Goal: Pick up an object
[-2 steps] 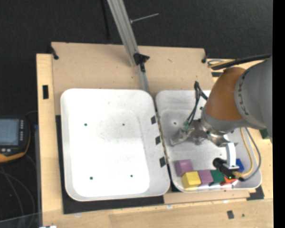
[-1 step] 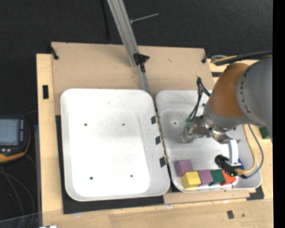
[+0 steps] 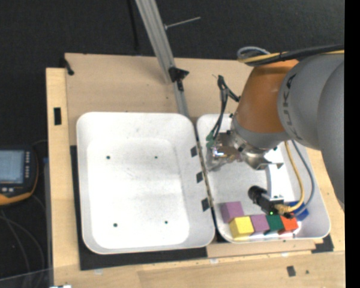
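**Operator:** Where is the hand, and what does it have?

**Observer:** Your hand (image 3: 219, 152) sits in the upper left part of the right bin (image 3: 321, 222), just beside the wall next to the left bin (image 3: 138, 179). The arm (image 3: 306, 101), with its orange band, hangs over it and covers most of it. You cannot tell how far open the hand is, or whether it touches anything.

**Operator:** And the things to pick?

**Observer:** They are all in that same right bin, gathered at its near end and apart from the hand. The purple block (image 3: 231, 210) lies closest to the hand. Just in front of it is the yellow block (image 3: 242, 227). Beside that, the lilac block (image 3: 259, 223), the green block (image 3: 274, 222) and the orange block (image 3: 288, 224) run in a tight row along the near wall.

**Operator:** What lies further out?

**Observer:** The left bin shows its white floor with a few dark specks. Both bins rest on your pale wooden desk (image 3: 57, 191). A metal rail (image 3: 158, 35) slants down from the top towards the gap between the bins. Off the desk's left edge you have a handheld unit (image 3: 7, 171) with a small screen.
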Controlling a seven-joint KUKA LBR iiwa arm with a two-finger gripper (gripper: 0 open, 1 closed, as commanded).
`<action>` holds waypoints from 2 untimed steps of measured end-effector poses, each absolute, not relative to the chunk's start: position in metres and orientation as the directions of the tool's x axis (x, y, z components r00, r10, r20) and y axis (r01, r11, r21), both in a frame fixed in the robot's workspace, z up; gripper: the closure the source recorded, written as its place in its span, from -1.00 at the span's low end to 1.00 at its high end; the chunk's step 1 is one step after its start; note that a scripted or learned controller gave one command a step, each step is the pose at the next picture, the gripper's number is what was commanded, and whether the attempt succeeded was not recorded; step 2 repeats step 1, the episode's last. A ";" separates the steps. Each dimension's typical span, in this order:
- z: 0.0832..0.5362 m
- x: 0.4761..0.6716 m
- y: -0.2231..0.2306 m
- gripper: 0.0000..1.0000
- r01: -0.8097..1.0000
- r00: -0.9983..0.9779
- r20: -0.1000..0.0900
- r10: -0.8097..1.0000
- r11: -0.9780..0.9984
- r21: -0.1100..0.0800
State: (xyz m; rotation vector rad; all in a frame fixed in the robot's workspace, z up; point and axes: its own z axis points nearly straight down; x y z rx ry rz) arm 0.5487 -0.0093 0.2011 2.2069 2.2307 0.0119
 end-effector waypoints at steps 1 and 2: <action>0.196 0.563 0.026 1.00 1.000 -0.007 0.001 1.000 0.007 0.001; 0.196 0.563 0.026 1.00 1.000 -0.007 0.001 1.000 0.007 0.001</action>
